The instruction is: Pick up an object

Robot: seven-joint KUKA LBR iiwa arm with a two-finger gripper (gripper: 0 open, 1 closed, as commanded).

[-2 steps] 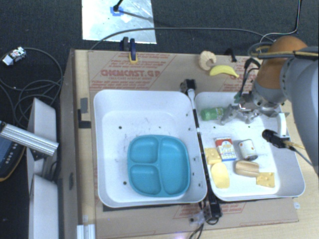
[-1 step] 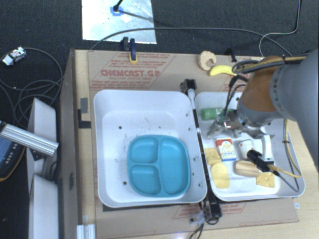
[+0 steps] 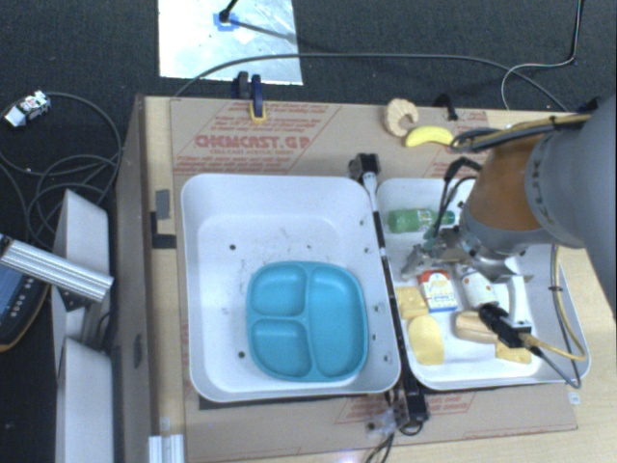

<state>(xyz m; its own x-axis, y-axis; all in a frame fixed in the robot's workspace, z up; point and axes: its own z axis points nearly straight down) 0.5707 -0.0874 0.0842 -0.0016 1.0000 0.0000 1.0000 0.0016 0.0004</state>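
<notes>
Beneath the arm point(image 3: 540, 191), the green bottle point(image 3: 413, 220) lies left-right; jaws' state unclear.

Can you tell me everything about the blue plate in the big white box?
The blue plate is a light blue tray with rounded corners that looks like smooth plastic. Raised ridges split it into three sections: one long one on its right, two smaller ones on its left. It lies flat, right side up, on the floor of the left bin, toward the near right corner. Nothing sits in it. It seems to touch only the bin floor.
</notes>
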